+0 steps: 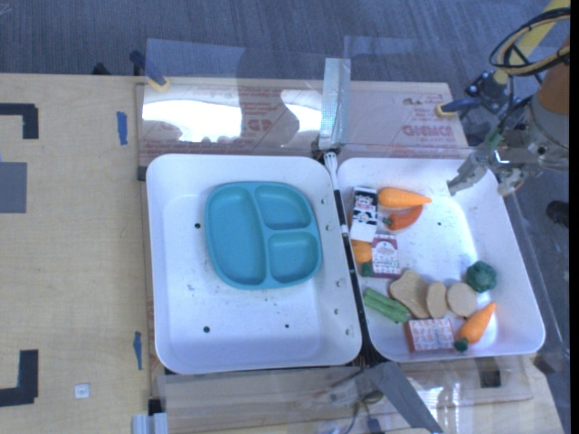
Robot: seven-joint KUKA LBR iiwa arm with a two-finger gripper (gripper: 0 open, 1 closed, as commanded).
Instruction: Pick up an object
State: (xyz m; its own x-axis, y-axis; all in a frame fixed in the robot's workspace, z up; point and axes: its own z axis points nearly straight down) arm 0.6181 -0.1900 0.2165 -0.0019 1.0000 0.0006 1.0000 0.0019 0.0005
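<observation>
The right bin (507,242) holds several toy foods. An orange carrot (401,196) lies by a black-and-white carton (365,208) near its left wall. Below them sit a red-and-white packet (385,254), bread slices (432,297), a green pod (387,306), a broccoli piece (480,276), a second carrot (479,321) and a red packet (429,334). My gripper (486,174) hangs over the bin's far right corner, away from the food, with its two fingers apart and nothing between them.
The left bin (181,315) carries a blue divided plate (263,234). A clear plastic wall (335,107) stands behind both bins. Yellow and blue cables (520,48) loop above the arm at the upper right. Wooden bench surface (63,260) lies to the left.
</observation>
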